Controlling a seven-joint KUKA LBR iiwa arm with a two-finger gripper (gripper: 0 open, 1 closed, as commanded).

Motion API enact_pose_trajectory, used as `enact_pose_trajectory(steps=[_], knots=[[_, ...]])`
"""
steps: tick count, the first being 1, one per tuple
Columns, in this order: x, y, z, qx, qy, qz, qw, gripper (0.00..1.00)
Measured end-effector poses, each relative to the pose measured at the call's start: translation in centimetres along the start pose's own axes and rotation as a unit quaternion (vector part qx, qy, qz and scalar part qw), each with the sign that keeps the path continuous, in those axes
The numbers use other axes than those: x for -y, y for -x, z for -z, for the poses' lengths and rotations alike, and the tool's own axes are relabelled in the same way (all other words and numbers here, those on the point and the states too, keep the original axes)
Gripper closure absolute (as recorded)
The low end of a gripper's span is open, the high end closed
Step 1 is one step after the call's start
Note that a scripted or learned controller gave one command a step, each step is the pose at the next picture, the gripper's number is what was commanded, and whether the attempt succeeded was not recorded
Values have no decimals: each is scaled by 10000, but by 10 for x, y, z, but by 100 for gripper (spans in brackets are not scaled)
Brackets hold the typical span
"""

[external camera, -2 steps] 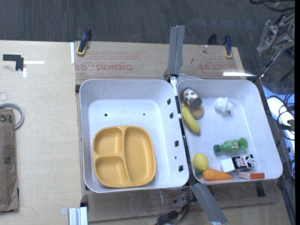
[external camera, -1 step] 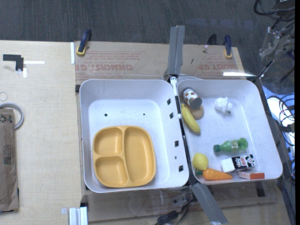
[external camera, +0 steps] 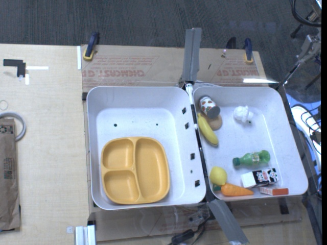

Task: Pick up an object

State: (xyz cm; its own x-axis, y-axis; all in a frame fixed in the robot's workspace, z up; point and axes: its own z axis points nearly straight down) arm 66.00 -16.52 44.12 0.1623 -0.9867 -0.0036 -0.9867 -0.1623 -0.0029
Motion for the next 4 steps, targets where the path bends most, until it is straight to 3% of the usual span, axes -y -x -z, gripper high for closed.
enact_pose_trajectory(steps=[1,2,3,4], knots=[[0,-2,0,5,7,1690,9856,100],[-1,-6,0,-2,10,3560,9345,100],[-2,-9,0,7,12,5161,8566,100],[-10,-50,0,9,11,5683,8228,100]])
